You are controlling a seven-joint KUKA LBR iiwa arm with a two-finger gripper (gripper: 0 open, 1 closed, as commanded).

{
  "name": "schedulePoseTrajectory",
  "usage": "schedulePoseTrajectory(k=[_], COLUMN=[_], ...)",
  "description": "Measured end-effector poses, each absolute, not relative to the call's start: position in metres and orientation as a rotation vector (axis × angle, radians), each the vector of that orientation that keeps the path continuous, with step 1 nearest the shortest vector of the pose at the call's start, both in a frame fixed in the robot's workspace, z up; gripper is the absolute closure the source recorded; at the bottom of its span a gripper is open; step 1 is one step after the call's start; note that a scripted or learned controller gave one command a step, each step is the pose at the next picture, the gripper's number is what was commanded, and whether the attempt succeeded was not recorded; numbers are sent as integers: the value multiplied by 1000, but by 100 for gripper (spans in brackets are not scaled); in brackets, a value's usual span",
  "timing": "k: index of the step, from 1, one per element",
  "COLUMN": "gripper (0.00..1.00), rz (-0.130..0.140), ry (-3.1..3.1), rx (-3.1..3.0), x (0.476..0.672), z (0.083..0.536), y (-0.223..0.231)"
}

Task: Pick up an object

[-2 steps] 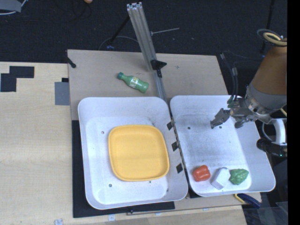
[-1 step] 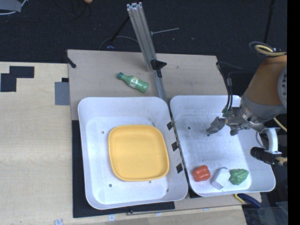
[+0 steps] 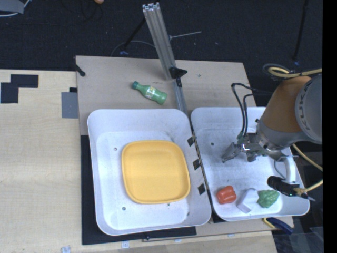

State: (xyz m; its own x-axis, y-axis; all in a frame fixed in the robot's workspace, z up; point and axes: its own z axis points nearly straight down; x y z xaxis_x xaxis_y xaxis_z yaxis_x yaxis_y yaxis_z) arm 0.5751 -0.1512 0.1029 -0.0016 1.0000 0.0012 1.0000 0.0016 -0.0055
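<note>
My gripper [image 3: 230,153] hangs low over the middle of the right bin [image 3: 221,125], its fingers spread open with nothing between them. Three small objects lie along that bin's front edge. A red round piece [image 3: 226,194] is below and slightly left of the gripper. A small white-grey block [image 3: 244,200] lies beside it, and a green lumpy piece [image 3: 267,198] sits to the right. All three lie apart from the fingers. The bare bin floor is under the gripper.
The left bin [image 3: 102,157] holds a yellow square plate [image 3: 155,171]. A green bottle [image 3: 149,93] lies on the bench behind the bins, beside a slanted aluminium rail [image 3: 164,41]. Cables [image 3: 243,107] trail down to the wrist, and the arm's body [image 3: 289,115] covers the right bin's far right corner.
</note>
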Motion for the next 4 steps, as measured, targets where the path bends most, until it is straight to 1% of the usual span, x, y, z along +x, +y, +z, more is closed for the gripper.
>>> schedulePoseTrajectory(k=[1, 2, 3, 4], gripper=[0, 100, 100, 100], rz=[0, -2, -4, -3], ry=[-2223, -2220, -2222, -2224], rx=[-2221, -2225, -2227, -2223], x=[575, 576, 575, 577], z=[91, 103, 161, 208], y=[-151, -152, -161, -153])
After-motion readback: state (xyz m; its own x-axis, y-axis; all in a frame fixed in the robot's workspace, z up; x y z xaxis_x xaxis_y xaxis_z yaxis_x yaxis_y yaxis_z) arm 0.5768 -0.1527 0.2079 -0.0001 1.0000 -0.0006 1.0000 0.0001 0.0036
